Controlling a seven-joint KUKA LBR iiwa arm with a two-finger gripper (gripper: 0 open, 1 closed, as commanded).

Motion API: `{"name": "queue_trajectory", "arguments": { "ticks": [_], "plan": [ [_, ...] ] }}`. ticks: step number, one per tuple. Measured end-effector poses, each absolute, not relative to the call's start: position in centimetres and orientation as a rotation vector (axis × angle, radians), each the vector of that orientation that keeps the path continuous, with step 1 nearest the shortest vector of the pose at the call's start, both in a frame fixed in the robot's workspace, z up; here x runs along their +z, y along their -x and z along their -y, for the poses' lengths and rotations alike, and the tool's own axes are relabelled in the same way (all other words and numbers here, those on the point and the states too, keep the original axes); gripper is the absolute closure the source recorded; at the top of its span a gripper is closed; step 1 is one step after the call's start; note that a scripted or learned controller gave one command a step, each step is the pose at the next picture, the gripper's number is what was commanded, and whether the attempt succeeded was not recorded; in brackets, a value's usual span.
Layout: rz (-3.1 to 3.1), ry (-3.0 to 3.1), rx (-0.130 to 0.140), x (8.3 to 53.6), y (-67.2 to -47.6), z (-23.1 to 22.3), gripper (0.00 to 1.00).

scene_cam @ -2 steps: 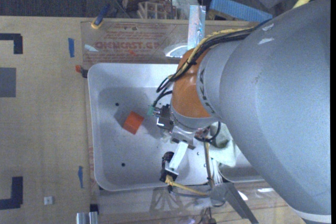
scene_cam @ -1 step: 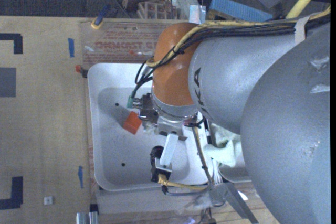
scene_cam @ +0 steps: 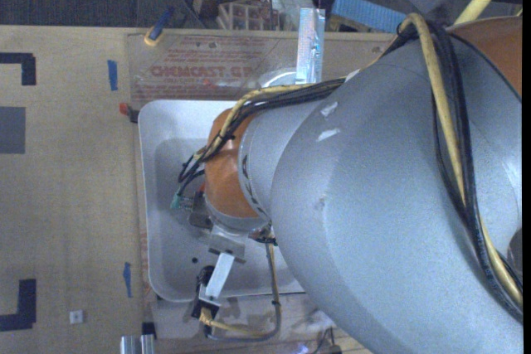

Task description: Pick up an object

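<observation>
Arm (scene_cam: 373,178) angled wrist-down into white bin (scene_cam: 163,138), pincer (scene_cam: 194,211) low inside, opening unclear

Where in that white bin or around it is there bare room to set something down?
Bare white floor runs along the bin's left wall, between that wall and the orange-banded wrist. The wooden bench left of the bin is also open, bordered by black corner marks and blue tape bits. Rightward it is crowded: the arm covers the rest.
</observation>
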State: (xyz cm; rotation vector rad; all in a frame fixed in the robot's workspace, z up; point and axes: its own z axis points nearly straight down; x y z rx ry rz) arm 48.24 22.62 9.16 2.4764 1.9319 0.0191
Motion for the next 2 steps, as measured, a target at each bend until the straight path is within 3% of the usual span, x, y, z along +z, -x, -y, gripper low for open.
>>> {"name": "queue_trajectory", "arguments": {
  "ticks": [1,2],
  "plan": [
    [-1.927,-2.48,0.019,10.1,-48.3,-22.5,1.0],
    [-1.805,-2.571,-0.003,14.9,-47.9,-22.4,1.0]
  ]
}}
